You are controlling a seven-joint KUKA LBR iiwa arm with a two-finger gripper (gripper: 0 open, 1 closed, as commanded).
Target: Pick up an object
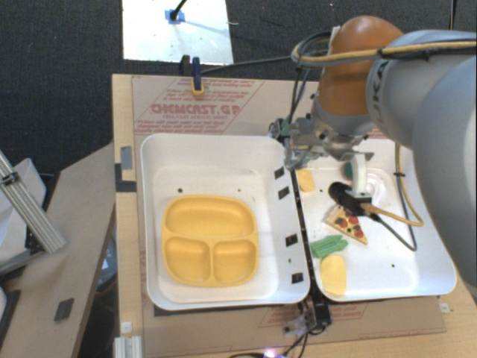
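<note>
The pincer hangs over the right bin; its open or closed state cannot be determined. A pizza slice lies nearby. A yellow tray occupies the left bin.

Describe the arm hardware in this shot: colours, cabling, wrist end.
The arm is a bulky, rounded grey casing coming in from the right, with a glossy orange band above the wrist. Dark and yellowish cables loop over the orange section and run down toward the wrist. Below it sits a darker metallic wrist assembly. A thin yellow cable trails beneath the arm over the right bin.
</note>
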